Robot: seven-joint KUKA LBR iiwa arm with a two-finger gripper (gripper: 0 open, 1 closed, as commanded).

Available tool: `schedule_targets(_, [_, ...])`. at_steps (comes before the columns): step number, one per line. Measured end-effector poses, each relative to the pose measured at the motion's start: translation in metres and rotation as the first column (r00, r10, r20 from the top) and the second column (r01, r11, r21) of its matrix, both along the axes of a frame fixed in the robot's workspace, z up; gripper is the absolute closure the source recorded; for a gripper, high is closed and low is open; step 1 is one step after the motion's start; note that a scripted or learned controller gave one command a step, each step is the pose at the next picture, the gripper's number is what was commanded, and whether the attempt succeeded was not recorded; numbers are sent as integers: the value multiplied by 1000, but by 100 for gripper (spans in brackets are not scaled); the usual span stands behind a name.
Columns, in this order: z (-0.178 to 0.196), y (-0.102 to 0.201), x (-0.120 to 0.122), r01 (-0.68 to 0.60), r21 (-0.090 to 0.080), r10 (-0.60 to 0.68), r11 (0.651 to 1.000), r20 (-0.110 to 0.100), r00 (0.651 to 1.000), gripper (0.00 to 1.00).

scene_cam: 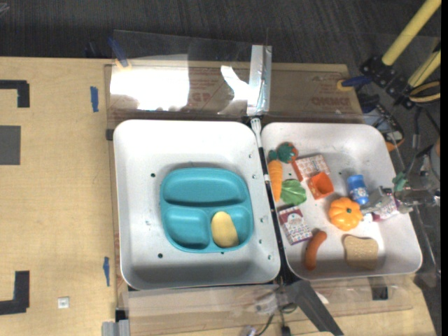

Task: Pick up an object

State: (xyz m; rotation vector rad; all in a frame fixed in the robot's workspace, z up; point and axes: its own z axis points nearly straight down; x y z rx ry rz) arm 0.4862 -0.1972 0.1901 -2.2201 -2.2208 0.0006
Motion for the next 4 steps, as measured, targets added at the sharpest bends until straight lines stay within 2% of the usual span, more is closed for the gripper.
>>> schedule_targets(1, [-90, 12, 32, 24, 7, -24, 1000, 8, 1000, 0])
schedule_targets(2, [-82, 8, 30, 28, 2, -28, 1000, 7, 1000, 100])
schedule_targets(3, [-95, 18, 117, 145, -1, -145, 989, 4, 989, 100])
schedule_targets(4, [3, 50, 176, 391, -1, -391, 921, 3, 921, 100])
